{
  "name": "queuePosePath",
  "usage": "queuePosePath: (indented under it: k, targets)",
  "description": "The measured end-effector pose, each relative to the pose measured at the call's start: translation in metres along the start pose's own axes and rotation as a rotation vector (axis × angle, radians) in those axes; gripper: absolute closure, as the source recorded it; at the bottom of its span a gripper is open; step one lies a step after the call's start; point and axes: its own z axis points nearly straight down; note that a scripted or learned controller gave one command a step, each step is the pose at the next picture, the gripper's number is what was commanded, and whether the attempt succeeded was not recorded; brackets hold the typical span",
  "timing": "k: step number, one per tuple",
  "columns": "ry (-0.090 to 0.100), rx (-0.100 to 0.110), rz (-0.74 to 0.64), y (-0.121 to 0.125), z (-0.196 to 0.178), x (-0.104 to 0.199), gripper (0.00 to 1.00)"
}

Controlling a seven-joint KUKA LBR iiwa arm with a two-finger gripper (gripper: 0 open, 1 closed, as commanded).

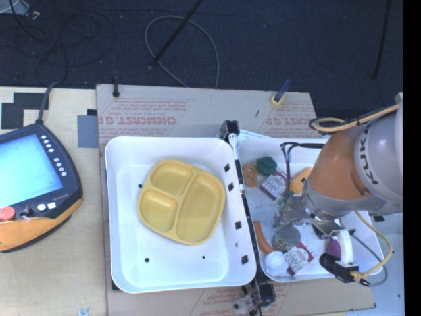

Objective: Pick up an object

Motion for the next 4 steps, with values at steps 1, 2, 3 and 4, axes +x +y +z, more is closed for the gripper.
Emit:
queuePosePath:
  k: [1,2,3,4]
  targets:
    - [-0.002,0.0,0.002,0.0,0.0,-0.001,0.0]
    - [0.001,-0.005,-0.013,-0.005,0.008,-0.01,0.0]
    - [0.0,-0.002,-0.012,0.012,0.008,-0.016,0.0]
    - [-0.002,-0.009,-0.011,-0.017,0.008,-0.017,0.0]
